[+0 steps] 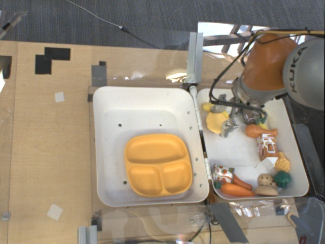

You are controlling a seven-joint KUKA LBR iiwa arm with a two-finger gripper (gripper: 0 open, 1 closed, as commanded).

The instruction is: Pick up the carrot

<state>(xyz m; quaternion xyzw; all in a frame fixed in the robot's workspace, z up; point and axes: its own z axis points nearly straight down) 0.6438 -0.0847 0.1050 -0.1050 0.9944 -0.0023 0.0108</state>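
Desk point(45, 151): two white bins side by side; left bin point(147, 105) carries a yellow tray point(157, 164)
Right bin point(297, 151): crowded toys; bare floor mid-bin
Arm point(274, 60): over the bin's far end
Claw point(237, 120): grip state cannot tell; well apart from target
Carrot point(236, 189): flat along near wall, touching a small can point(223, 175)
Risk: wall and can crowd the descent; likely glancing miss

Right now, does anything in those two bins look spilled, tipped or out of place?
Nothing stands out. The yellow tray sits flat in the left bin; the carrot lies among toy foods along the right bin's near edge.
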